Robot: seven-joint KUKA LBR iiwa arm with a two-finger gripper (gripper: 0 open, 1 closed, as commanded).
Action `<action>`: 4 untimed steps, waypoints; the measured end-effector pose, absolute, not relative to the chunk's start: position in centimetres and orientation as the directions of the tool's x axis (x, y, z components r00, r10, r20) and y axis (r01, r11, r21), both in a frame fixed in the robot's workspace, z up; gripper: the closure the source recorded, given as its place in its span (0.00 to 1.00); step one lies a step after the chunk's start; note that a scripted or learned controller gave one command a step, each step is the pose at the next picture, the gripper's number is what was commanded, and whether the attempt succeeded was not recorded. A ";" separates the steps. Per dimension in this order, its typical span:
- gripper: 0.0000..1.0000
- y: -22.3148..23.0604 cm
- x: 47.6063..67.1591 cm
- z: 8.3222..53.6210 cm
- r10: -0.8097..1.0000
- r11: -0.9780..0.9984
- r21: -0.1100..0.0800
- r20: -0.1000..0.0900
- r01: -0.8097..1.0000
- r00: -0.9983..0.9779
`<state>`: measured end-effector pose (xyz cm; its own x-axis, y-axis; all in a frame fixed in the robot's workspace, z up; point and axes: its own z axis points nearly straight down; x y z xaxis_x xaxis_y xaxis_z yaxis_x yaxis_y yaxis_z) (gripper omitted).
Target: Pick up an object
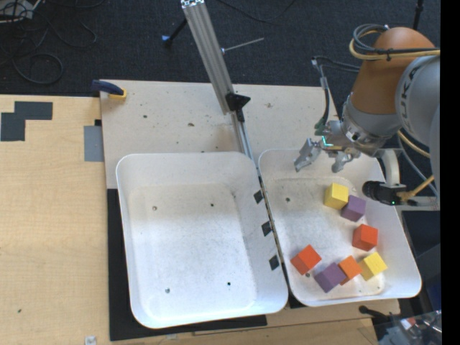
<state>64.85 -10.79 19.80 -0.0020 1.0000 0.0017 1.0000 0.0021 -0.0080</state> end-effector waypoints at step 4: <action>1.00 -11.1 64.4 10.1 1.000 -0.006 -0.002 0.000 1.000 0.006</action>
<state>64.40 -11.12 10.09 0.0060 1.0000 0.0004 1.0000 -0.0060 -0.0018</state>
